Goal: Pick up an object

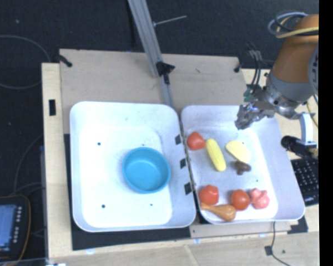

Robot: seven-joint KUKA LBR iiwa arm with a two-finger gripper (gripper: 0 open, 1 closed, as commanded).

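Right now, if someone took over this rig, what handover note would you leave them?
Gripper: hovering over the back of the right bin, nothing seen between its fingers; open or shut cannot be told.
Right bin: corn cob, pale yellow piece with a small brown piece beside it, three red tomato-like pieces, a pink piece, an orange-brown pear-shaped piece.
Left bin: blue bowl.
Done: nothing picked up.
Left: lower onto one thing, likely the pale yellow piece nearest the gripper, grasp and lift.
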